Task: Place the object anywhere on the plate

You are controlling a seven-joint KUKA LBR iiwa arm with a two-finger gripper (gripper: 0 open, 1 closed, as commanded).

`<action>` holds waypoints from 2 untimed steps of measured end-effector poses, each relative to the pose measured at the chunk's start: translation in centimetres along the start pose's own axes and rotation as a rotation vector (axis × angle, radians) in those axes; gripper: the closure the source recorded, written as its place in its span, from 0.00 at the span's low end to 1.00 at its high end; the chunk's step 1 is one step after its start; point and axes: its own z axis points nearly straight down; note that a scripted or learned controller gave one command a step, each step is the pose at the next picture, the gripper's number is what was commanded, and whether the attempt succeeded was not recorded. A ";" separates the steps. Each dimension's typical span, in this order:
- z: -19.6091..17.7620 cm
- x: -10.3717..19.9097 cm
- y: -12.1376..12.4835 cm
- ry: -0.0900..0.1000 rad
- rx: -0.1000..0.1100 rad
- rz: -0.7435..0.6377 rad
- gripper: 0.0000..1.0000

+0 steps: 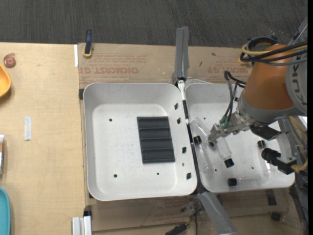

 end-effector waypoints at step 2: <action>-0.3 13.6 7.4 -0.002 0.001 -0.015 1.00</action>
